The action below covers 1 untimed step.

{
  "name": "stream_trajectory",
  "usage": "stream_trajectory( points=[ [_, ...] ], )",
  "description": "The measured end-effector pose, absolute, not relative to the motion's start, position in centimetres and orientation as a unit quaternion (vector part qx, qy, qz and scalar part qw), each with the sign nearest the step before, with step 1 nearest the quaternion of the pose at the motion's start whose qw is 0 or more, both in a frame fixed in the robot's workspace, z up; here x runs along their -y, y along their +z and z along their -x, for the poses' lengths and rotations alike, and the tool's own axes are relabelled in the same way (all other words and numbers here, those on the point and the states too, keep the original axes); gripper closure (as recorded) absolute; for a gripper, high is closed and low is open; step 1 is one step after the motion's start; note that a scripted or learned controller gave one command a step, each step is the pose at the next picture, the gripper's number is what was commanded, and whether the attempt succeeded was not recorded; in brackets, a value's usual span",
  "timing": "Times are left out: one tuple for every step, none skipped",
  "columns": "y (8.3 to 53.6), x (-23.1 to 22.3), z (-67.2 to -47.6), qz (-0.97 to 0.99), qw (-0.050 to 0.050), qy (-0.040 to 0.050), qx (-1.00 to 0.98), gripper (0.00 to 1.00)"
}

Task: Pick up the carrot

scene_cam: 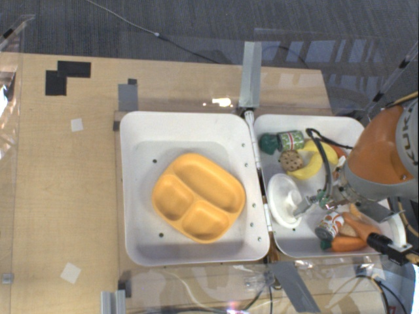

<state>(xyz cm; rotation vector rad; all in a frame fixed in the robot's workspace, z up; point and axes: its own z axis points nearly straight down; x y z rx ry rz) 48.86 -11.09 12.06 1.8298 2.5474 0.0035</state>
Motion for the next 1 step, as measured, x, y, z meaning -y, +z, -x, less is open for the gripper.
stream_trajectory(
  points=[
    [12.06, 11.09, -48.86, -0.583, 0.003, 0.0011, -0.812, 0.00]
  ],
)
